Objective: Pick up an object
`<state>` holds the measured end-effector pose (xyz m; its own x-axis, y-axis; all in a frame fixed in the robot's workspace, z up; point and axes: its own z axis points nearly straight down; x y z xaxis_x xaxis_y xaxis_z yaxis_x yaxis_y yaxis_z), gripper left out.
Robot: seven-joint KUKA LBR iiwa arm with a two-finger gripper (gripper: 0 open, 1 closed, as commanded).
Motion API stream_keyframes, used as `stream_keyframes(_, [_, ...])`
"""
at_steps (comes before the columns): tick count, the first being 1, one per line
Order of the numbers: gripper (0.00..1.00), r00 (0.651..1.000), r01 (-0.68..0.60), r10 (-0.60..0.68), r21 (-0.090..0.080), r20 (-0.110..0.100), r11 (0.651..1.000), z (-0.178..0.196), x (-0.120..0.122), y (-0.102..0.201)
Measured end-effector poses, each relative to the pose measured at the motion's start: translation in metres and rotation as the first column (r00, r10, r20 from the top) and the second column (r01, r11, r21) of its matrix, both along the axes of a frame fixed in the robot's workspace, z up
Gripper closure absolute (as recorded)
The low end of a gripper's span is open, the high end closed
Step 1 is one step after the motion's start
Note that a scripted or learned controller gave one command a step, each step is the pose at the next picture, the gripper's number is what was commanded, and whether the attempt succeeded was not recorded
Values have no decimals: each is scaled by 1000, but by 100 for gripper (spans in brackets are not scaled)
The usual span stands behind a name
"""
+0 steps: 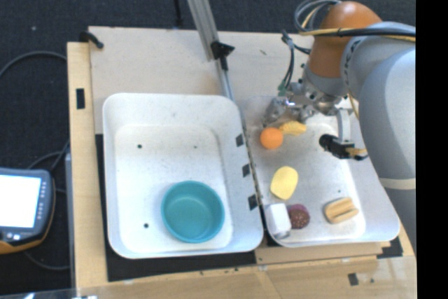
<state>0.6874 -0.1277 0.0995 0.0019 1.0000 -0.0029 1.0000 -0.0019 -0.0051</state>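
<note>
Arm (385, 87) reaches in from the right, wrist low over the far end of the right bin (318, 175). Jaws sit at the bin's far-left corner, close above the floor of the bin. Jaw opening: cannot tell, since the wrist body hides the tips. Nothing can be seen between them.

Right bin contents:
- small yellow piece (294, 127), just beside the jaws on their near side; whether they touch cannot be told.
- orange ball (271, 138), just beside the yellow piece, close to the bin's left wall.
- pale yellow oval object (284, 182), mid-bin, apart from the ball.
- white cylinder (278, 218), near-left corner, lying against the left wall.
- dark red round object (299, 216), touching or nearly touching the white cylinder on its right.
- tan ridged block (341, 210), near-right area, apart from the others.

Left bin (140, 100): one teal bowl (193, 211), upright, in the near half towards the right.

Both bins rest side by side on the tan surface (154, 63). A metal strut (199, 3) slants down from the top to the gap between the bins. A handheld screen unit (21, 206) lies off the surface at far left.
</note>
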Motion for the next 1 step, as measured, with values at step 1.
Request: stream_keyframes(1, [100,1000,1,-1,-1,5,1000,13,1,-1])
